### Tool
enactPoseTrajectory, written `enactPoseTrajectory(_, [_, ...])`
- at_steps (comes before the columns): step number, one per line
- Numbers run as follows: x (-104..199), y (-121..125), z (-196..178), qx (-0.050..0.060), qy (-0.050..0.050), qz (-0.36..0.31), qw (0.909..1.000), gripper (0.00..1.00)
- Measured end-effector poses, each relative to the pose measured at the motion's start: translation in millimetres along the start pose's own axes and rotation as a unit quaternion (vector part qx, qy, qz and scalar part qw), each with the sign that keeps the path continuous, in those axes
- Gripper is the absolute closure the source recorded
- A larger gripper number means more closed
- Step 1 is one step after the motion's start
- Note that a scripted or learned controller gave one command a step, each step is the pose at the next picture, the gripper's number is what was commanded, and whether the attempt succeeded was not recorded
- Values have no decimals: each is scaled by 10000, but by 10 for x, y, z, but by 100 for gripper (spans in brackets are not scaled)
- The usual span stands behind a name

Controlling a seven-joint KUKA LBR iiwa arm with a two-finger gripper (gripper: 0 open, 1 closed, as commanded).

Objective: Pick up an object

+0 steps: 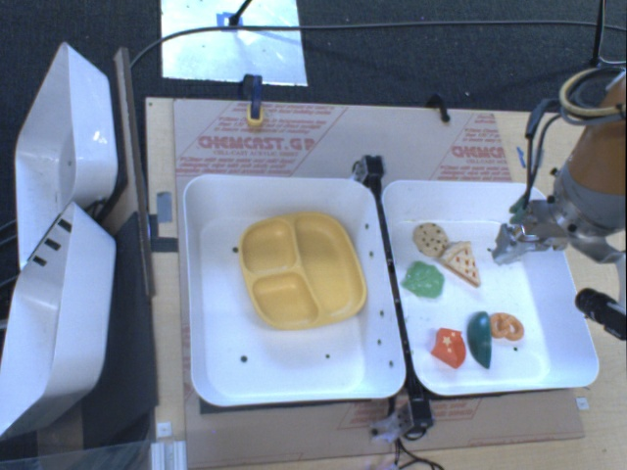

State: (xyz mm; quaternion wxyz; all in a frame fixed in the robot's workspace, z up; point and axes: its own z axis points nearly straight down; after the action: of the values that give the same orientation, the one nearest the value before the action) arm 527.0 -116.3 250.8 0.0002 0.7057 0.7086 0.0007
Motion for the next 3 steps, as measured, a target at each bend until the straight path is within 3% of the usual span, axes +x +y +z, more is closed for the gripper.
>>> enactPoseTrajectory(3, [1483, 115, 217, 6, 0, -2, 10000, 100])
